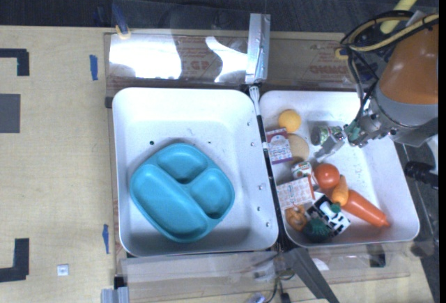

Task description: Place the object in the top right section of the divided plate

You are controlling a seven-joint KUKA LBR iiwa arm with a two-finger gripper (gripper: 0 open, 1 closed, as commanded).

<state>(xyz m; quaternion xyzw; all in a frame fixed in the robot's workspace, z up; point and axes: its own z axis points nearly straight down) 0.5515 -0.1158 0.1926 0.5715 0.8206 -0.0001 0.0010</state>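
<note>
**Item 1, left bin** (pixel 125 155): shallow white tray holding 1 blue divided plate (pixel 182 190), set at a slant, 3 sections, all vacant. The top right section (pixel 211 191) sits toward the centre wall between the bins.

**Item 2, right bin** (pixel 397 155): shallow white tray holding a loose heap of toy food and packets. Contents, top to bottom: 1 yellow ball-shaped fruit (pixel 289 120); 1 tan rounded piece (pixel 297 147) just below it; 2 printed packets (pixel 279 148) along the left wall; 1 red tomato-like ball (pixel 326 174); 1 orange carrot (pixel 362 207) lying flat, tip toward the lower right; 1 black-and-white piece (pixel 329 215) near the bottom edge, touching small dark green and orange bits.

**Item 3, gripper** (pixel 333 141): reaches in from the right, low over the upper middle of the right bin, above the tomato. Its grey tip blurs into a small silvery thing beside it; whether it is spread or closed, or has hold of anything, cannot be told.

**Handling note:** the task's object is not singled out; every candidate lies in the right bin. Judged as hollow plastic toys: light, stiff, smooth, apt to roll or squirt from a pinch. Round pieces are best taken across the widest middle; the carrot across its thick end.
</note>
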